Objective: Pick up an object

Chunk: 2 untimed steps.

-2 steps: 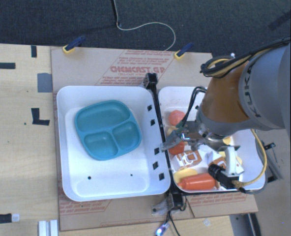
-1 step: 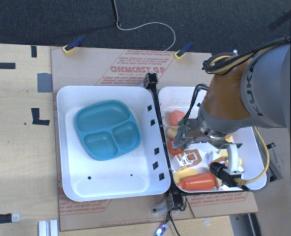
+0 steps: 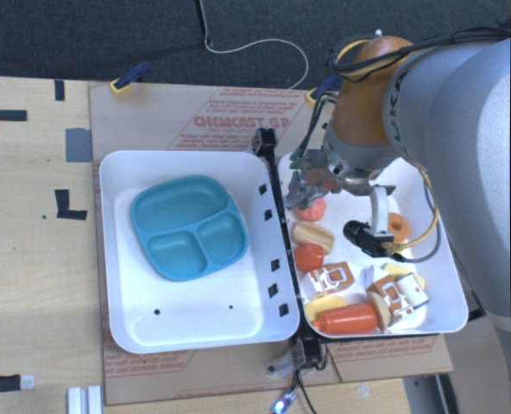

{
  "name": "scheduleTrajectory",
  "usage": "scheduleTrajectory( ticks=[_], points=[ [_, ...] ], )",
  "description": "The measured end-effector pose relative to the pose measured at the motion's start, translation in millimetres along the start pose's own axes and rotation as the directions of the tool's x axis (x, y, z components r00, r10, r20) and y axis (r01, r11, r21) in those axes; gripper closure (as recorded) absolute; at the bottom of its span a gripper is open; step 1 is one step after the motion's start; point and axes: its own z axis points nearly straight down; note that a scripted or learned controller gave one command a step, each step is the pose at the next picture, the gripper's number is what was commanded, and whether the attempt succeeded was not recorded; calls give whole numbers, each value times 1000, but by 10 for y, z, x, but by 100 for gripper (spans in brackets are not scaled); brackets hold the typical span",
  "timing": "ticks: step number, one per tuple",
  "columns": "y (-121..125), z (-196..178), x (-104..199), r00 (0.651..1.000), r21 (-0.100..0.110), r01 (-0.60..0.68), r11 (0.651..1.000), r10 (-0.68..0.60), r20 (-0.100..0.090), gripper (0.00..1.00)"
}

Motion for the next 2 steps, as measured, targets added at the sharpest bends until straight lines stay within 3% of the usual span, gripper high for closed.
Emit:
scheduleTrajectory(
  ticks=[1, 2],
  points=[
    [-521, -992, 403, 1000, -1, 2, 1000, -2, -3, 100],
    [-516, -929, 369, 1000, 6, -4, 1000, 4, 1, 0]
  ],
)
